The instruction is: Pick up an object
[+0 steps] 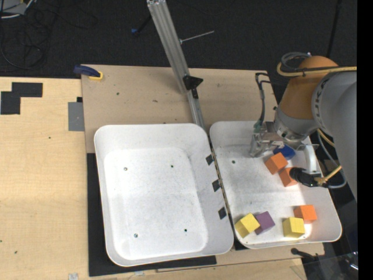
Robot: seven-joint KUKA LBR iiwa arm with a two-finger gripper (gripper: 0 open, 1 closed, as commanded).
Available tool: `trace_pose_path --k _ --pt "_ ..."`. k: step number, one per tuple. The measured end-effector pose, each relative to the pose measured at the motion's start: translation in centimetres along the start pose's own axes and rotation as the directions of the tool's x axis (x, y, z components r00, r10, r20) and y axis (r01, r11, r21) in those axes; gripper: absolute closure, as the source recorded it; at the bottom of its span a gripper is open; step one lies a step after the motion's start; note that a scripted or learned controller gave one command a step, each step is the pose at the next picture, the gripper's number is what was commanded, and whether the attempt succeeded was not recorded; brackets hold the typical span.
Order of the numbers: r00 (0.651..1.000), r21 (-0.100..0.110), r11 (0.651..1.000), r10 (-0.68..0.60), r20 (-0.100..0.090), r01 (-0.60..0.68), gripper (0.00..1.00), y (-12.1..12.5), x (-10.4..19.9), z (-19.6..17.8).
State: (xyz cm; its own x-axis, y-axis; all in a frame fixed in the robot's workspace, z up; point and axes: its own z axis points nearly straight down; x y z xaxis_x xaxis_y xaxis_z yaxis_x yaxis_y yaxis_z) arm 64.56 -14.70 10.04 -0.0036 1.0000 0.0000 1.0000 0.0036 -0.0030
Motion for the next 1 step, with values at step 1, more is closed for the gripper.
trace_pose_path --k 1 --pt "1.0 -0.006 1.0 0.002 0.0 -0.002 1.0 0.85 0.54 -5.44"
